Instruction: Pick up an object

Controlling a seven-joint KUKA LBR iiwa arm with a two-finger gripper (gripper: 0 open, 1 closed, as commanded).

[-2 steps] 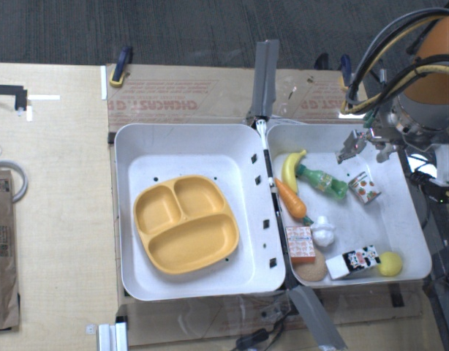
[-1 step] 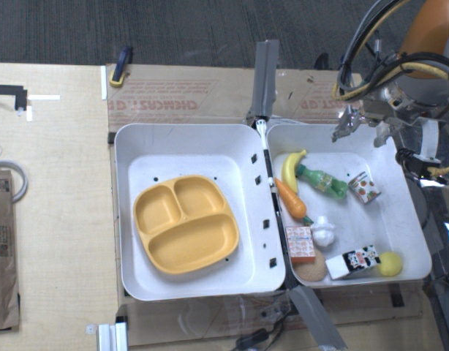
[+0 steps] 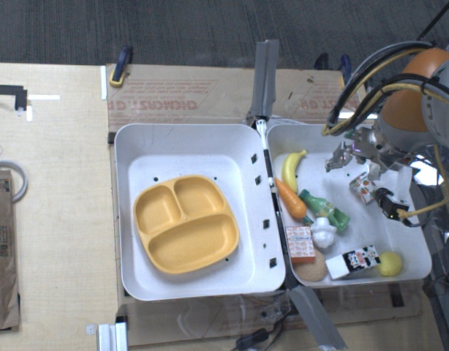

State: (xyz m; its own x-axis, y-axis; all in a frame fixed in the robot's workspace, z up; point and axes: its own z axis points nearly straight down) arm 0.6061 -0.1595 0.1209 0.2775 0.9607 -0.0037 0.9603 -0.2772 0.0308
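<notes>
The gripper [image 3: 354, 168] hovers over the right bin [image 3: 417, 268], its opening impossible to tell, while the banana [image 3: 292, 168], carrot [image 3: 291, 199] and green bottle [image 3: 323, 209] crowd together, risking a glancing grasp.

Grey KUKA arm [image 3: 409, 119] with a rounded orange band [image 3: 428, 63] above the wrist. Black and yellow cables [image 3: 371, 72] looping over the top, one more yellow cable lower down. Metallic grey gripper [image 3: 354, 158] with small silver parts and a white piece with red marking.
</notes>
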